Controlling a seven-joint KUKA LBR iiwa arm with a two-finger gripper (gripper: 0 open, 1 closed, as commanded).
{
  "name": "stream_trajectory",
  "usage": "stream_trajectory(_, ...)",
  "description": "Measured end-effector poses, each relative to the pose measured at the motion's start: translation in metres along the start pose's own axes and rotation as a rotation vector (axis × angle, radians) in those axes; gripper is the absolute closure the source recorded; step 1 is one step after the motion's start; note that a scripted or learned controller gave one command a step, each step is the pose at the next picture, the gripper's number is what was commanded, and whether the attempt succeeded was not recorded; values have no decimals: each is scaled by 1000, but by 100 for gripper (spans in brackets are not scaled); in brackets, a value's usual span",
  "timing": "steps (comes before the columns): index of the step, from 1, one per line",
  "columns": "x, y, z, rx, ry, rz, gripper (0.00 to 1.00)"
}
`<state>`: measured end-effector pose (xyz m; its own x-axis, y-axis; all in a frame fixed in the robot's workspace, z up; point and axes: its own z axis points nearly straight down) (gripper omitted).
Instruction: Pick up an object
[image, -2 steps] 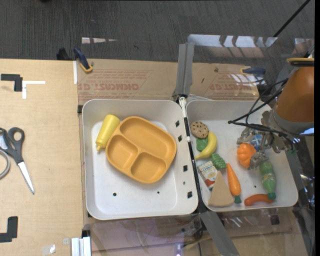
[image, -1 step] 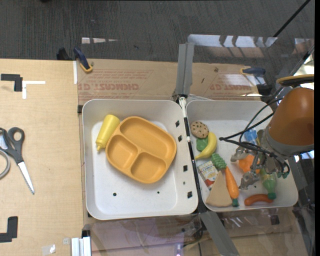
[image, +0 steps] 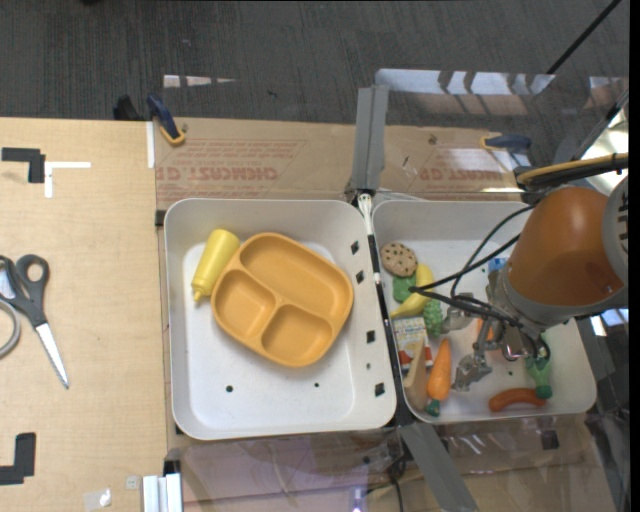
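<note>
My gripper (image: 476, 362) hangs low inside the right bin (image: 572, 398), below the orange wrist band (image: 562, 250). It is just right of an orange carrot (image: 439, 370) and up-left of a red sausage-like piece (image: 514, 399). A small green piece (image: 541, 378) lies to its right. Further left in that bin are a brown cookie (image: 398, 259), a yellow piece (image: 418, 290) and green toy vegetables (image: 430, 316). Nothing is visibly held by the gripper.
The left bin (image: 200, 400) holds a yellow divided plate (image: 282, 298) and a yellow bottle (image: 213, 262) at its upper left. Scissors (image: 36, 310) lie on the wooden bench far left. Black cables (image: 470, 285) trail from the arm across the right bin.
</note>
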<state>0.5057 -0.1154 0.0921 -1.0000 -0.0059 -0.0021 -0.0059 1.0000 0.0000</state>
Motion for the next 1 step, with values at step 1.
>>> stream_trajectory(1,19,16,0,0,1,110,0)
